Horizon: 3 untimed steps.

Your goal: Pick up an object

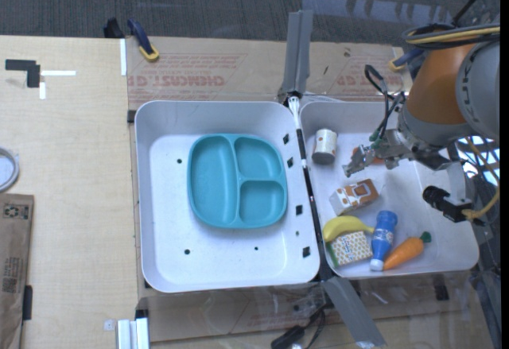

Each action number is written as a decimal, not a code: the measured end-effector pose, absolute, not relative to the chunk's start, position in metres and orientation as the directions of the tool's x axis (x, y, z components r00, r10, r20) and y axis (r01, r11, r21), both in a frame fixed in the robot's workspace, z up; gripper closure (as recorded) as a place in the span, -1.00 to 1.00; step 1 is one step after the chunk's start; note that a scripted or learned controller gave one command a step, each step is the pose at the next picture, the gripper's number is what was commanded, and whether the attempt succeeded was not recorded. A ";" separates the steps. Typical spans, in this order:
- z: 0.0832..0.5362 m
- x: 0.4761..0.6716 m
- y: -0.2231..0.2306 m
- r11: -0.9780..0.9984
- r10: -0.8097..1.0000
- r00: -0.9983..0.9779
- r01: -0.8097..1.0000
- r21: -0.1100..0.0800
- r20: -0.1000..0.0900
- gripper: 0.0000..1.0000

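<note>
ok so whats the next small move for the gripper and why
Probably lower straight down toward the small carton. The gripper hangs just above it in the right bin with nothing seen between its fingers, and the carton lies apart from the can and banana.

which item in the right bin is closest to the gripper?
The small brown-and-white carton, lying just below the gripper. The can sits further left; the banana, blue bottle and carrot lie at the near edge.
</note>
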<state>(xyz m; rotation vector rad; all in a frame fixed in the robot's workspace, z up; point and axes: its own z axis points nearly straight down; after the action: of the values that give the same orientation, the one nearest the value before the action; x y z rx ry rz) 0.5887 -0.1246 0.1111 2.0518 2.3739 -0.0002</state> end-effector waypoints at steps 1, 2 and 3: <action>0.167 0.561 -0.102 0.162 0.987 -0.162 0.987 0.000 -0.001 -1.00; 0.092 0.584 -0.143 0.222 0.975 -0.222 0.975 -0.001 -0.001 -1.00; 0.101 0.584 -0.144 0.220 0.975 -0.220 0.975 0.000 -0.002 1.00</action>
<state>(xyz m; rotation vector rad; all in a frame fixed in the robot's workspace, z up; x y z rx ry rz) 0.5840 -0.1437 0.1011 1.9604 2.4527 -0.0013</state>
